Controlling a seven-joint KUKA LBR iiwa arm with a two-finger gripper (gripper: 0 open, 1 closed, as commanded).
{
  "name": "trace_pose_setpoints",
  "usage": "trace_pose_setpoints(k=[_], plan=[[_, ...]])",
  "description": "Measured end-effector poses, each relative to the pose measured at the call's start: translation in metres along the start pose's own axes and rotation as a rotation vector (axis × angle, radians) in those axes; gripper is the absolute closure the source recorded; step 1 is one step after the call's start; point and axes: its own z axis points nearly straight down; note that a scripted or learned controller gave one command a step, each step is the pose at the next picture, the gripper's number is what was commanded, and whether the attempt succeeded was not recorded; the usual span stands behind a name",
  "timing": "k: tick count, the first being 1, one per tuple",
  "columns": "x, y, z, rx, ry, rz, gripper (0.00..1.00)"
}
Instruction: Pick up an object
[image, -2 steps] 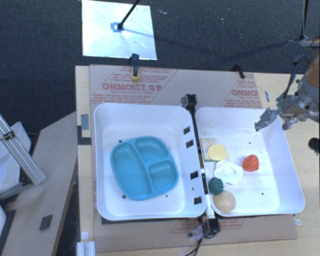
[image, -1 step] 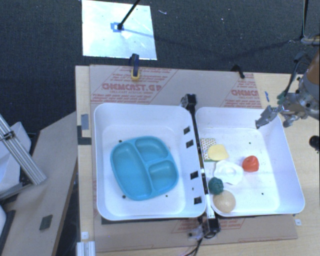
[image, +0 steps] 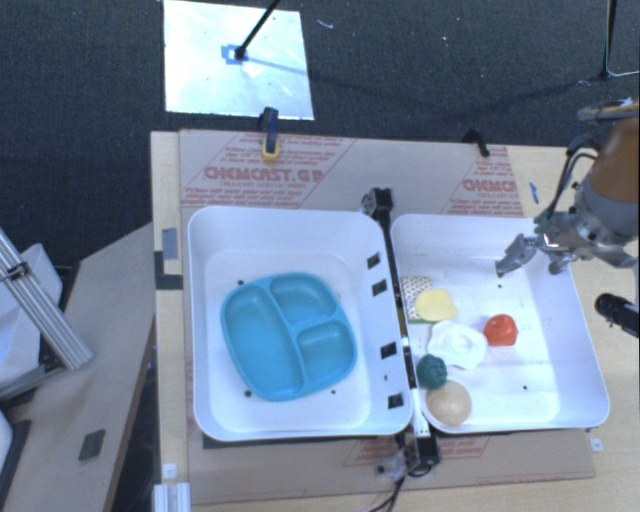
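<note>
- The things to pick up lie in the right bin (image: 575, 330), bunched near its left wall.
- A small red thing (image: 501, 329) sits on the bin floor, a little apart from the rest, toward the middle of the bin.
- Just left of it is a white thing (image: 459, 345). It looks crumpled or lumpy.
- A yellow thing (image: 436, 305) lies above the white one, close to the bin's left wall. A speckled patch (image: 413, 290) pokes out next to it.
- A dark green ball (image: 432, 372) sits below the white thing and touches it.
- A round tan thing (image: 449, 402) lies near the front left corner of the right bin, just under the green ball.
- The gripper (image: 531, 251) hangs over the back part of the right bin, up and right of the red thing and well apart from it. Its two fingers are spread, with nothing between them.
- The grey arm (image: 610, 205) with its orange band comes in over the bin's right wall.
- The left bin (image: 205, 300) holds a blue tray (image: 288, 335) with three sections. It lies flat, a little turned, in the middle of the bin.
- Both bins sit side by side on a brown board (image: 330, 160) on the bench.
</note>
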Motion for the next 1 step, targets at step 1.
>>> trace_pose_setpoints(k=[1], plan=[[0.0017, -0.0097, 0.0488, 0.001, 0.001, 0.0, 0.0]])
